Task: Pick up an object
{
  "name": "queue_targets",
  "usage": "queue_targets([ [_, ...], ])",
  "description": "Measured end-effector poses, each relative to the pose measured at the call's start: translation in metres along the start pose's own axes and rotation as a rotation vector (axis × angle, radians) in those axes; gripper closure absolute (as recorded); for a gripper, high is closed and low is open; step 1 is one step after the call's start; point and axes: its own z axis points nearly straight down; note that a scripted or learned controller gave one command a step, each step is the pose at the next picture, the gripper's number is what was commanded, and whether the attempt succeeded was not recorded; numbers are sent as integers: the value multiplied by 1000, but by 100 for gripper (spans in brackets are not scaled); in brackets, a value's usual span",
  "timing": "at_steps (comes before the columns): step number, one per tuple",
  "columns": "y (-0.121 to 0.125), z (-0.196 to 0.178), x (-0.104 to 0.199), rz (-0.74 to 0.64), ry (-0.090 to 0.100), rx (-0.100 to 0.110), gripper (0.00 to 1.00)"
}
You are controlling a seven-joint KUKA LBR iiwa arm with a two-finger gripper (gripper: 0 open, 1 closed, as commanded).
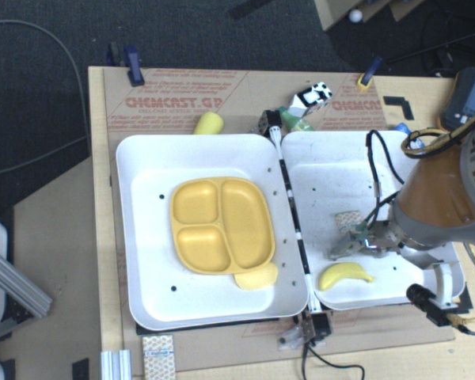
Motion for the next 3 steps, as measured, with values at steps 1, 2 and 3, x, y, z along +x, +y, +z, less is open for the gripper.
queue_targets([
  [1,64,0,19,0,0,-1,0],
  [2,43,0,-16,2,0,3,0],
  [3,44,-10,-15,2,0,1,100],
])
